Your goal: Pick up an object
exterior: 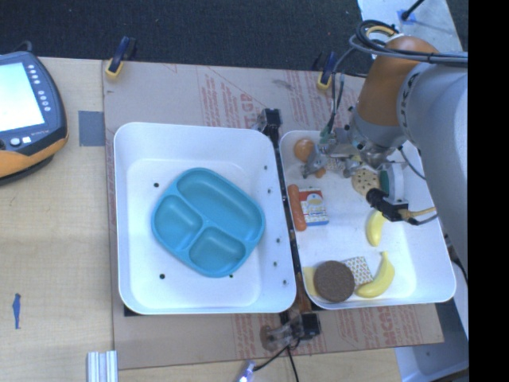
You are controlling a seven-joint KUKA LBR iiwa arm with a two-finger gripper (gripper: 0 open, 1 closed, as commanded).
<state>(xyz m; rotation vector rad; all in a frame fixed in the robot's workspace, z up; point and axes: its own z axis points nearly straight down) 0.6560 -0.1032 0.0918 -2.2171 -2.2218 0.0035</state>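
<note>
My gripper point(324, 161) hangs low over the far end of the right bin point(433, 289), under the grey arm with its orange band point(390, 82). A small orange-brown ball point(303, 147) lies just to its left, close to it. A pale speckled cracker point(365, 181) lies just to its right, partly under the wrist. Nearer the front lie a red sausage point(295, 207), a small carton point(314, 208), a yellow lemon point(374, 228), a banana point(381, 278), a round brown cookie point(333, 281) and a checkered wafer point(360, 268). I see nothing held.
The left bin point(135, 213) holds a blue divided plate point(207, 222). The wall between the two bins point(284, 213) runs right beside the sausage. A tablet-like pendant point(24, 110) lies on the bench at far left. Cables point(398, 209) trail from the wrist over the right bin.
</note>
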